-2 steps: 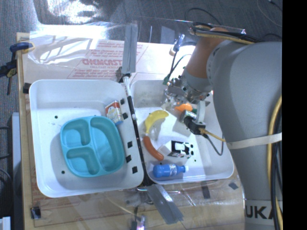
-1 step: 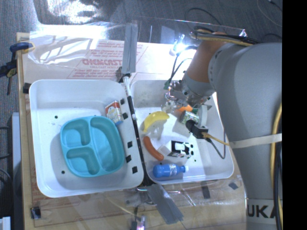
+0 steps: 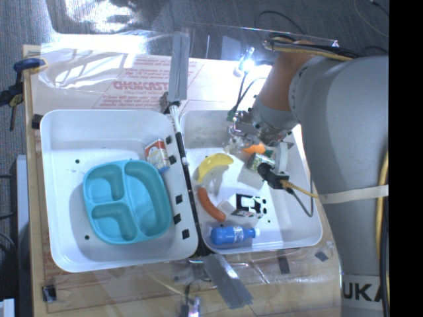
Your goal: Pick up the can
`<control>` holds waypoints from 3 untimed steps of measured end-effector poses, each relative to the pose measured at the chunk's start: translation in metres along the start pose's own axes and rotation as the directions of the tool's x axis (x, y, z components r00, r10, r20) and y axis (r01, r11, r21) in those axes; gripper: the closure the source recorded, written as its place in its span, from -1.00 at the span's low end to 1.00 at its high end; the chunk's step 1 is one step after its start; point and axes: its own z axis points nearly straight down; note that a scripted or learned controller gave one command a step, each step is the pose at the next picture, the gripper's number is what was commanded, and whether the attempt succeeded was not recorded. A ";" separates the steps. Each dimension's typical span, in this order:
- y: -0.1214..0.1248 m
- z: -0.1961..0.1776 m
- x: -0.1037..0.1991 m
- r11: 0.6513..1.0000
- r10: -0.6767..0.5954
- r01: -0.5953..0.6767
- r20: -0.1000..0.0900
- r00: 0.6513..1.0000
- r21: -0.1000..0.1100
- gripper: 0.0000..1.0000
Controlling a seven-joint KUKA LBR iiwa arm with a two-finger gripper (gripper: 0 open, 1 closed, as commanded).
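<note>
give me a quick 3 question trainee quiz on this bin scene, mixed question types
1. True or false: the can lies in the left bin.
2. Which sits nearest the blue bottle? A) teal tray B) hot dog C) banana
3. Fill in: the gripper is over the ___ bin.

Key: 1 true. 2 B. 3 right.

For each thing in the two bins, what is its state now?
can: in left bin, against the divider, not gripped
blue tray: flat in left bin
banana: lying in right bin
blue bottle: on its side
hot dog: lying beside divider
gripper: low over right bin
</note>
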 end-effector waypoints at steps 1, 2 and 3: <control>-0.009 -0.027 0.000 1.000 0.017 -0.017 0.000 1.000 -0.003 1.00; -0.009 -0.026 0.000 1.000 0.017 -0.017 0.000 1.000 -0.003 -1.00; -0.014 -0.098 -0.024 1.000 -0.010 0.010 0.000 1.000 -0.006 -1.00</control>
